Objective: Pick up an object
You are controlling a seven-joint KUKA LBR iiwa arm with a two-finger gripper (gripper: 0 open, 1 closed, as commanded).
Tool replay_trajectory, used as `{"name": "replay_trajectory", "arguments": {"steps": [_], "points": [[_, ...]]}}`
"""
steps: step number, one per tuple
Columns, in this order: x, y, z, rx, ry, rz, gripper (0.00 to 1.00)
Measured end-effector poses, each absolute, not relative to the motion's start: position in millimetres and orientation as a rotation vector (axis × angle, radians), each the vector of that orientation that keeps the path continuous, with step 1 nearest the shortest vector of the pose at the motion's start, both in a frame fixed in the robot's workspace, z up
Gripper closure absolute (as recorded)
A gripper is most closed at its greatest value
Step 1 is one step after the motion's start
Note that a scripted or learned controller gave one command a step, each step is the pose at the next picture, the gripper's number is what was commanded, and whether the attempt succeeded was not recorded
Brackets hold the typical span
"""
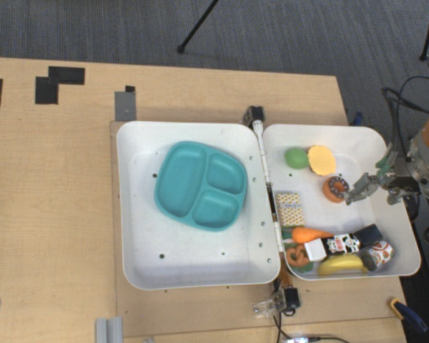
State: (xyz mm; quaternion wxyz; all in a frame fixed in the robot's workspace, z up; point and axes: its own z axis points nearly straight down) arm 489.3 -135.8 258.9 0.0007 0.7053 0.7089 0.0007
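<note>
My gripper [376, 193] hovers over the right side of the right bin [357, 136], open, with nothing between its fingers. One fingertip [356, 191] lies just right of a small round orange-red object [336, 188]. Further back in that bin are a green ball [296, 158] and a yellow round object [322, 160]. A patterned card [289, 208] lies near the bin's left wall. Along the front sit a carrot [311, 234], a banana [341, 264], a cow-print carton [336, 246] and a small can [378, 253].
The left bin [139, 256] holds a teal divided plate [200, 184]. The arm [425, 156] enters from the right edge over the right bin's wall. Black markers and a grey bracket [126, 104] lie on the wooden bench behind the bins.
</note>
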Motion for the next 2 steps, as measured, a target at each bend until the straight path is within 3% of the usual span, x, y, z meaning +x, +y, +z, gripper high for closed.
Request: {"name": "replay_trajectory", "arguments": {"steps": [1,2], "points": [[572.7,-119,156,2.216,2.227,0.001,0.00],[622.3,-157,96,2.218,2.224,0.000,0.00]]}}
